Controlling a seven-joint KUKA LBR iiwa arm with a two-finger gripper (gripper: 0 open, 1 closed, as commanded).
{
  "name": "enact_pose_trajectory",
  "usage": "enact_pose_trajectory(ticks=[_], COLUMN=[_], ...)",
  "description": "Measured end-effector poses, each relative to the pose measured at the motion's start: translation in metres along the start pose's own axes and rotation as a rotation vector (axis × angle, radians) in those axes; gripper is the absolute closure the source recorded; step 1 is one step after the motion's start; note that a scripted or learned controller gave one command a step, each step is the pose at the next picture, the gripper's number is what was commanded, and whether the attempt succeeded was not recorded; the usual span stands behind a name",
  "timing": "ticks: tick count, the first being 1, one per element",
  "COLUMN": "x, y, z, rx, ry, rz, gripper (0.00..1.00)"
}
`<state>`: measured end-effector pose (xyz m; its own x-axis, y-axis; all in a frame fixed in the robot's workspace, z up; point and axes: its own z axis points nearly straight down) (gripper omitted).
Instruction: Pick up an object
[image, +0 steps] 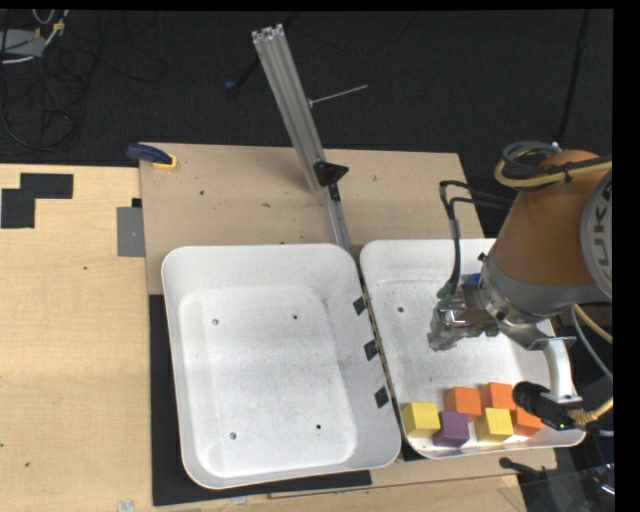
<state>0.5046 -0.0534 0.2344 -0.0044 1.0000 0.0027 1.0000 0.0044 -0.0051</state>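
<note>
Several small blocks lie along the near edge of the right bin (400, 262): a yellow block (422, 416), a purple block (454, 428), an orange block (463, 400), another yellow block (497, 424) and an orange one (502, 395) further right. My gripper (445, 330) hangs over the middle of the right bin, above and behind the blocks, apart from them. Nothing shows between its fingers.
The left bin (265, 360) sits beside the right one, with black clips along the shared rim. A slanted aluminium bar (298, 110) rises from behind the bins. The arm's orange band (545, 230) and cables crowd the right side.
</note>
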Motion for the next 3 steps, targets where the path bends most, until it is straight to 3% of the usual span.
enact_pose_trajectory(ticks=[3], x=[0.143], y=[-0.007], z=[0.023], rx=[-0.001], ry=[-0.001], rz=[0.000], gripper=[1.00])
